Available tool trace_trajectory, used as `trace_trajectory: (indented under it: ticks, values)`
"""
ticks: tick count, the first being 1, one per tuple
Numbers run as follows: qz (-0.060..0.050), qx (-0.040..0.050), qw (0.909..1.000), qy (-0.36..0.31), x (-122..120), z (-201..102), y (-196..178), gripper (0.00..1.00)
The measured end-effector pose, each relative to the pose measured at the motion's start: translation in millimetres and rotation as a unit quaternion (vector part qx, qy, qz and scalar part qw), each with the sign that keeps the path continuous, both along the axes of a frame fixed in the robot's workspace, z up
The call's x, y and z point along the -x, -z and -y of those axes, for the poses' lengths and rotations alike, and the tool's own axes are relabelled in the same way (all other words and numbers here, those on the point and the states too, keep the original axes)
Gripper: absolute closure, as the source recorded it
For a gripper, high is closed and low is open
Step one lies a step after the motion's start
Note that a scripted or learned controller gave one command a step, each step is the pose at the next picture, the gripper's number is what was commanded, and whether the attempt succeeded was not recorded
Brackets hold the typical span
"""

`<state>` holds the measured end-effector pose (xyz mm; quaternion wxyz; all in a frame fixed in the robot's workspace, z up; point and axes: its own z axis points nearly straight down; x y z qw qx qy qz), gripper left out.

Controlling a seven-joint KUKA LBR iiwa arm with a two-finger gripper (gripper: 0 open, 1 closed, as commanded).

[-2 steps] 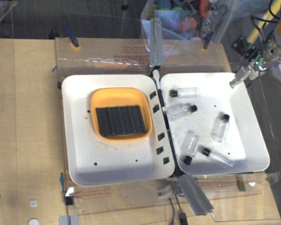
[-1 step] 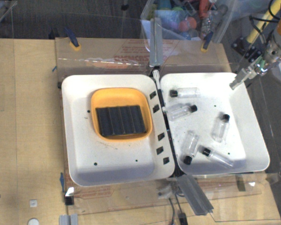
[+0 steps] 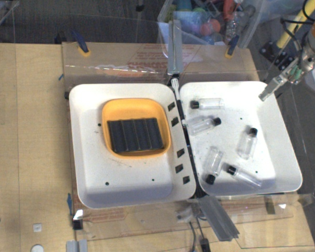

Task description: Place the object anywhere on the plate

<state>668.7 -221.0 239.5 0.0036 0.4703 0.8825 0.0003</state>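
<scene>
Camera view has our gripper (image 3: 268, 92) at the right bin's (image 3: 283, 140) far corner, grip state indiscernible; we'd pinch one light, slippery vial (image 3: 206, 104) mid-body, bound for the plate (image 3: 134, 107).

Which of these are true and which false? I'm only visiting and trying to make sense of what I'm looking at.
1. The orange plate sits in the left bin. True.
2. A dark ribbed block lies on the plate. True.
3. The clear vials are in the left bin. False: all five lie in the right bin, among them one near the top and one near the bottom.
4. The vials have black caps. True.
5. The jaws are down among the vials, gripping one. False: they hang over the right bin's upper right corner, and no vial is between them.
6. All the vials stand upright. False: they lie on their sides.
</scene>
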Motion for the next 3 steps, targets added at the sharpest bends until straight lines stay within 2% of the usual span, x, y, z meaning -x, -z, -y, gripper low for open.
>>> trace_trajectory:
  ticks: [1, 3]
  values:
    - [0.000, -0.0006, 1.0000, 0.001, 0.1, 0.4, -0.9, 0.00]
    - [-0.002, -0.0002, 0.9975, -0.070, 1.8, -0.5, -1.1, 0.00]
